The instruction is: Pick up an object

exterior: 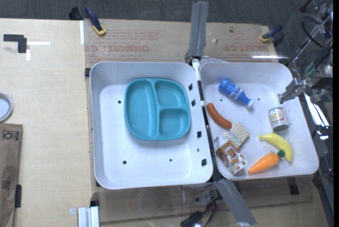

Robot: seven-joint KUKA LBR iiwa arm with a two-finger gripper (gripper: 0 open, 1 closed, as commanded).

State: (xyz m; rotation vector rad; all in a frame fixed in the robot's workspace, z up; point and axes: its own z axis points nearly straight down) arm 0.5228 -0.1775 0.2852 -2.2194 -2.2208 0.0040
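Beside the right bin's [310,138] far right wall, the gripper [288,94] hangs at the rim; its metal parts are a tangle, so whether it is open or shut cannot be told, and nothing seems held. Within that smooth white bin lie a blue plastic bottle [234,92], a glossy sausage [219,116], a small metal can [278,118], a curved banana [277,144], an orange carrot [264,163] and two patterned packets [232,147]. Left of it, a teal divided plate [157,109] sits in the left bin [106,157].
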